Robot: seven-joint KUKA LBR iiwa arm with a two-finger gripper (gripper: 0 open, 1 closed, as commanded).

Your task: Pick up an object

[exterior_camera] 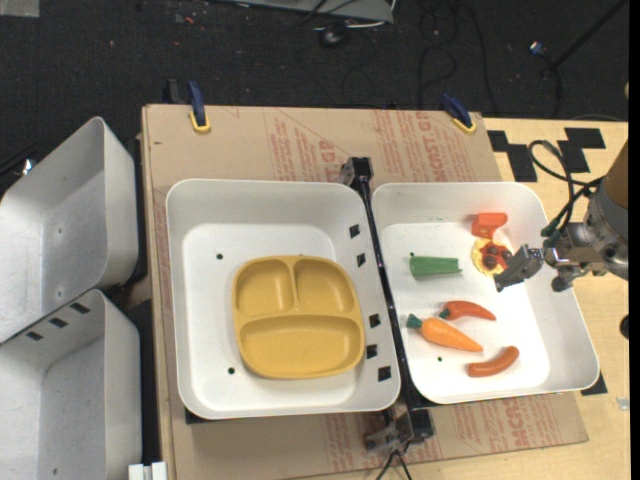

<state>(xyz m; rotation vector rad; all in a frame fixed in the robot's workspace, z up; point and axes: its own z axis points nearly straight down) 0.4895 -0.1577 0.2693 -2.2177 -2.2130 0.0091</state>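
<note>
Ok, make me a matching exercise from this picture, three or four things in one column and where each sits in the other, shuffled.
Things:
1. yellow divided plastic plate
2. green block-shaped toy
3. orange toy carrot
4. red toy sausage

Places:
A. right bin, nearest its front edge
B. left bin, in the middle
C. right bin, by the divider, far from the front edge
D. right bin, just below the red toy pepper

Pairs: 1-B, 2-C, 3-D, 4-A

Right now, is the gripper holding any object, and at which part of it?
It cannot be told. The gripper is low in the right bin, beside a small red and yellow toy, but no object shows between its fingers.
</note>
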